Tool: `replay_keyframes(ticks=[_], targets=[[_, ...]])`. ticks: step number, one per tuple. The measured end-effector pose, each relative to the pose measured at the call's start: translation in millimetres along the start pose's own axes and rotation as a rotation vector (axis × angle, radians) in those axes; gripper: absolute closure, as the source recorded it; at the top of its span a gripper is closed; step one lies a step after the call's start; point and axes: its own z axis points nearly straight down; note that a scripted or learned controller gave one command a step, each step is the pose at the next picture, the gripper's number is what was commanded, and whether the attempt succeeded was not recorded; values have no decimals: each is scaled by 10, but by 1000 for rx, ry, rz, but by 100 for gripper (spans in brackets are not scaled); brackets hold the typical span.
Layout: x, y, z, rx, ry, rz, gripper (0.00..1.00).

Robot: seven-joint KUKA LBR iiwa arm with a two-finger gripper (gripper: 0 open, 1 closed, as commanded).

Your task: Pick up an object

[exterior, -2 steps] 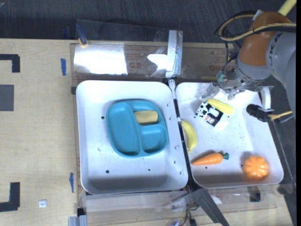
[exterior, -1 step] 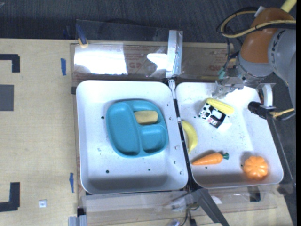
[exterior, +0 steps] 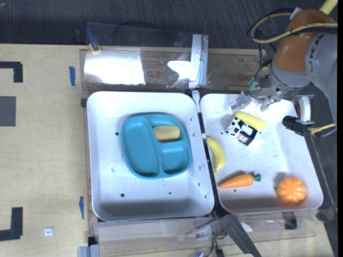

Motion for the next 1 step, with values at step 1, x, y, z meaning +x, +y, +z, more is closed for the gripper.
replay_keyframes(ticks=[1], targets=[[-393,-27,429,5,6,-174,0]])
